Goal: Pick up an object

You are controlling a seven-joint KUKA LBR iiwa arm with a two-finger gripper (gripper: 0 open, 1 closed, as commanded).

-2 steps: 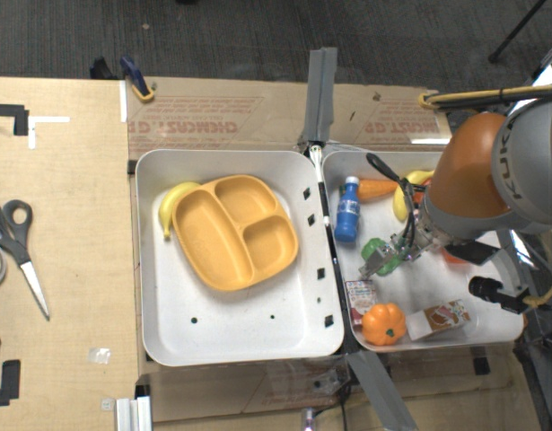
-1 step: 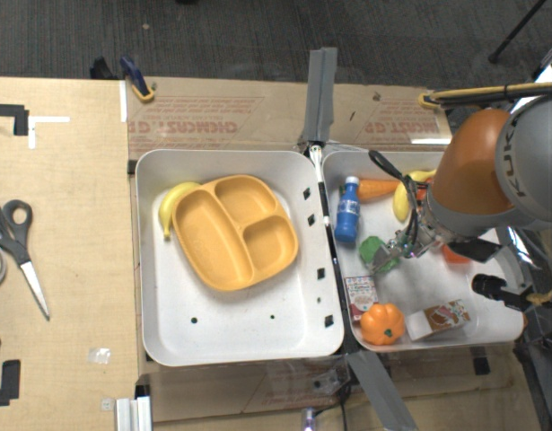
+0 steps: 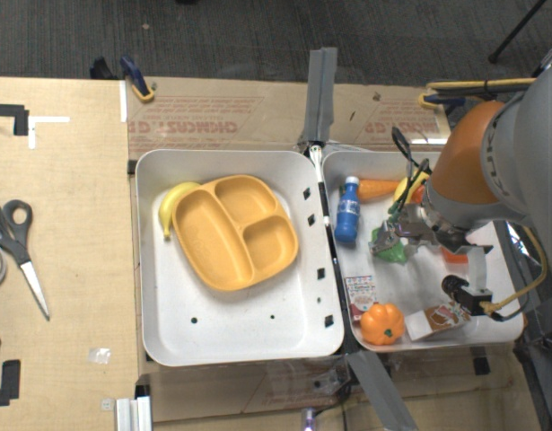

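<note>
Cardboard sheet: red print, reversed and too blurred to read. Blue bottle and small packet, left of the end effector: labels illegible.

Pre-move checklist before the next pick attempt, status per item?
1. Gripper over the right bin: ok, it sits low at the bin's middle.
2. Target under the gripper: ok, a green object lies right at its tip.
3. Object held between the fingers: cannot tell, the wrist hides the contact.
4. Neighbours apart from the target: not ok, the blue bottle and carrot lie close by.
5. Other candidates reachable: ok, the small orange pumpkin sits in the open near the bin's front wall.
6. Left bin undisturbed: ok, the yellow divided plate lies flat with a banana at its edge.
</note>
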